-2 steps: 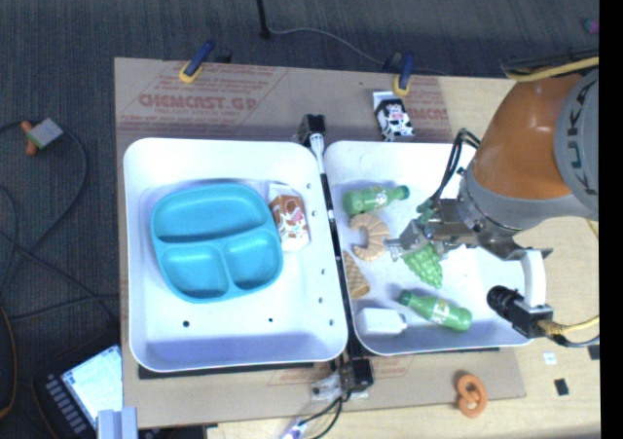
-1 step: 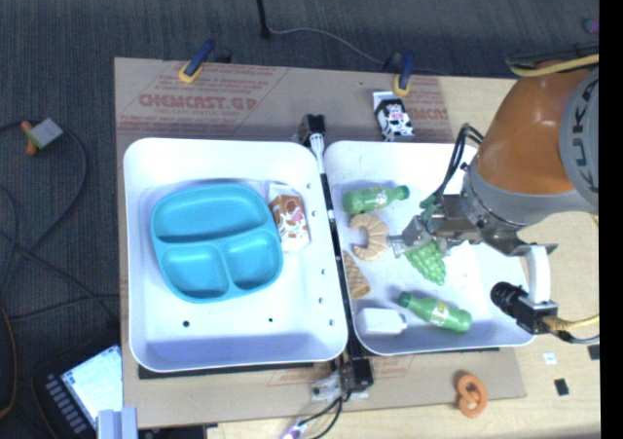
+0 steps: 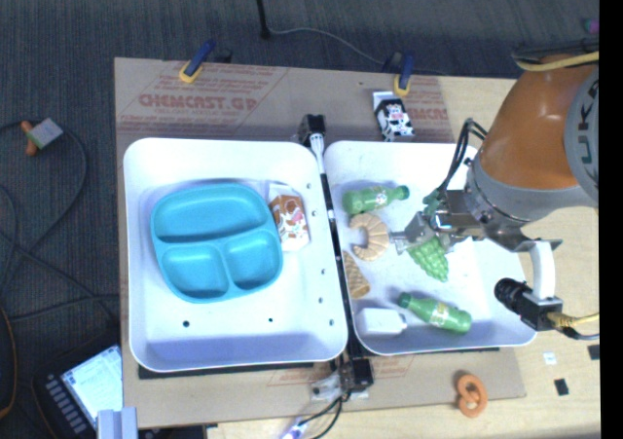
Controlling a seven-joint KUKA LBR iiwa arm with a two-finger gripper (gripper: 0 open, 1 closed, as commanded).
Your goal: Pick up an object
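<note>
My gripper [image 3: 426,229] hangs over the middle of the right bin [image 3: 487,160], with the grey and orange arm behind it to the right. A green leafy toy [image 3: 430,259] lies right under the gripper tip and partly beneath it; I cannot tell whether they touch. Left of it sits a tan croissant [image 3: 370,237]. One green bottle [image 3: 375,199] lies at the bin's back. Another green bottle [image 3: 436,312] lies near the front. A white block [image 3: 382,320] and a tan waffle piece [image 3: 355,280] rest by the bin's left wall.
The left bin [image 3: 146,330] holds a blue divided plate [image 3: 214,237] and a small orange-and-white packet [image 3: 289,219]. A black divider bar [image 3: 326,203] runs between the bins. An orange ring [image 3: 471,392] lies on the bench in front.
</note>
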